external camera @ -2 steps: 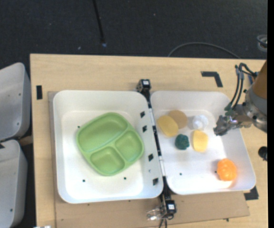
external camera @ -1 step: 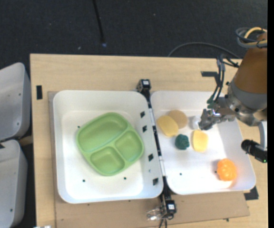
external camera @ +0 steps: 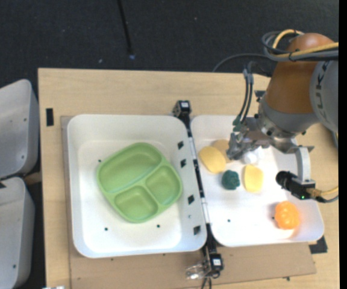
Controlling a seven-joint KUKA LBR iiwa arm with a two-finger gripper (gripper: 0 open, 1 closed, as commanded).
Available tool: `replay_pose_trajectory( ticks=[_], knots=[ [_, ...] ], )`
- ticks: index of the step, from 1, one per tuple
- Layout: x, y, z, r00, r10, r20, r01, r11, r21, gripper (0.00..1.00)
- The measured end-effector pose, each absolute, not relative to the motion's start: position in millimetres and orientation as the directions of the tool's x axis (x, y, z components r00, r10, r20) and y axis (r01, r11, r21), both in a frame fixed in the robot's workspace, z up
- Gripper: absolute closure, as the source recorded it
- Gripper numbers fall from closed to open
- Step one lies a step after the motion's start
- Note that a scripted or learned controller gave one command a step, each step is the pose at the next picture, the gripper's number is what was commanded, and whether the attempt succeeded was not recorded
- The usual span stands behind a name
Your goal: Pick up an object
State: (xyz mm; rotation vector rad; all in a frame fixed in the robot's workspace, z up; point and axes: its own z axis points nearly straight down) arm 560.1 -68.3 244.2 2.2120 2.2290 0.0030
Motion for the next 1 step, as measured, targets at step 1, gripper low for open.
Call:
replay_pose_trajectory(
  ticks=[1],
  knots=[
    [583.4, -11.3, 249.9, -0.008, 1.000, 0.001, 1.000, 0.008, 0.003, 1.00]
  ],
)
